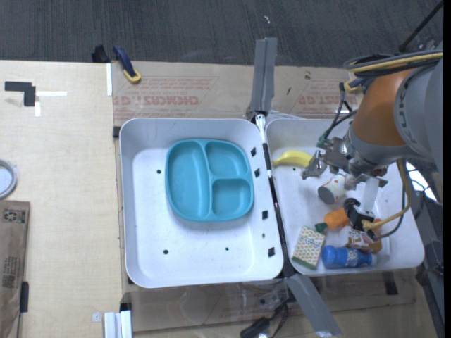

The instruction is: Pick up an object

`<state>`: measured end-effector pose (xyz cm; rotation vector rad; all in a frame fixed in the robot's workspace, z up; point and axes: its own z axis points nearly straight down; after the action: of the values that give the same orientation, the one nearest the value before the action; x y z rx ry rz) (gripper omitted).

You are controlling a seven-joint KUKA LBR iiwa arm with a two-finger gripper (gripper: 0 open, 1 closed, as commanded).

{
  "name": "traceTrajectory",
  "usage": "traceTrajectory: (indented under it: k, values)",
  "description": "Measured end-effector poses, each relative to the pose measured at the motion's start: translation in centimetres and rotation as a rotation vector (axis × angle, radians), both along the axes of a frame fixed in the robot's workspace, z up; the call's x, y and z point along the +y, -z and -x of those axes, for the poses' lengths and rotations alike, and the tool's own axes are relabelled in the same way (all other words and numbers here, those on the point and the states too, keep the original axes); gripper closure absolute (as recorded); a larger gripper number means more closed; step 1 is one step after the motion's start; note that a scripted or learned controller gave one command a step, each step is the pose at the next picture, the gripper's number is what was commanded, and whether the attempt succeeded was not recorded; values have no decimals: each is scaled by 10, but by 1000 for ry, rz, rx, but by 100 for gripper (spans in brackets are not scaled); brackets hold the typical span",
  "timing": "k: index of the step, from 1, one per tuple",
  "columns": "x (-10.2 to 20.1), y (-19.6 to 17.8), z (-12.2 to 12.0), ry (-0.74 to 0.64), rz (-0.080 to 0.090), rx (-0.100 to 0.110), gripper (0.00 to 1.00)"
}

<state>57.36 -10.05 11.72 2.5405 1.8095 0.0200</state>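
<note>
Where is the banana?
The banana lies in the right bin, near its far left corner beside the divider between the bins, left of the gripper.

Even, diffuse overhead light, moderately bright, no hard directional source. Shadows are soft and short: faint one along the inner walls of the left bin (134,210), slight one under the blue plate (209,180). Both white bins run near clipping, mild glare on the right bin (402,259) floor, so contrast there is low. Dark floor (176,13) at top is underexposed with little texture. Overall softness and compression noise; small items in the right bin smear together. Arm (394,111) edges look slightly blurred. No obvious edge distortion; bench lines stay straight.
</note>
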Motion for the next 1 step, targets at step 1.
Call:
traceTrajectory:
  k: [1]
  values:
    - [-2,-6,0,5,1,6,100]
